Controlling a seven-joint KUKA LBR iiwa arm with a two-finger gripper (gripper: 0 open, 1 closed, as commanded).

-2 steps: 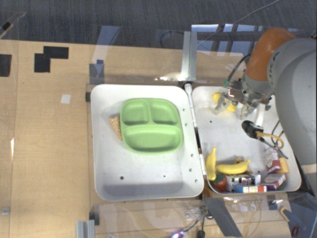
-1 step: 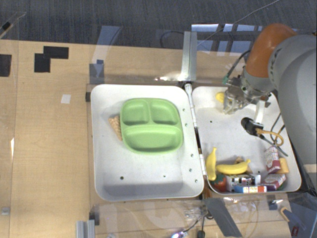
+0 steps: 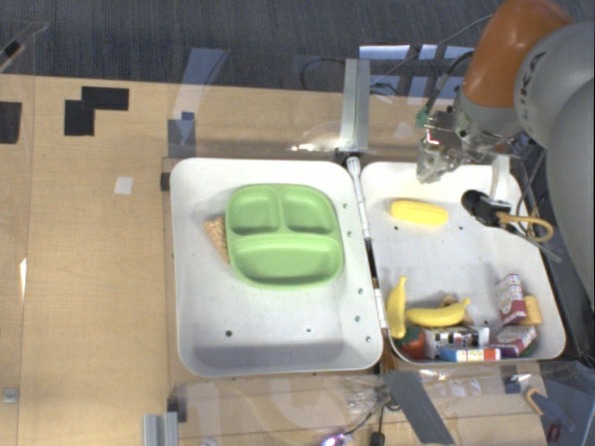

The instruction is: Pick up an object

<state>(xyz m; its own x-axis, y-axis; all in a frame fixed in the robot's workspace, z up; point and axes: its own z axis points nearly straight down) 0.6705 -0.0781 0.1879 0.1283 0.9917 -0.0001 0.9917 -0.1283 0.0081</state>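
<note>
Jaws: hanging over the 11 o'clock corner of the right bin (image 3: 483, 249), close to its far rim. Nothing seen between them. Whether they stand parted or closed cannot be told from this angle. They hang from the grey arm (image 3: 558, 72), which enters from 2 o'clock.

Surface (image 3: 84, 249): pale wood, two white bins side by side, touching along their inner rims.

Left bin (image 3: 200, 295):
- Green divided plate (image 3: 284, 235) sits flat, a little toward 12 o'clock of the bin's centre; two small compartments on the far side, one long one on the near side.
- Tan textured piece (image 3: 217, 238) at the plate's 9 o'clock, partly tucked under its edge. Kind not clear.

Right bin:
- Yellow oblong piece (image 3: 419, 214) lies alone at about 7 o'clock of the jaws, near them but apart, not touched.
- Cluster along the 6 o'clock rim. First banana (image 3: 397, 307) lies against the left wall, pointing toward 12. Second banana (image 3: 437, 316) lies crosswise just beside it, at its 3 o'clock.
- Red round item (image 3: 414, 343) at 6 o'clock of the bananas, touching them.
- Small blue, white and red packets (image 3: 469, 349) line the near rim; labels too small to read.
- Red-and-white packets (image 3: 510, 297) at the 4 o'clock corner, with a small yellow block (image 3: 532, 310) just beside them.
</note>
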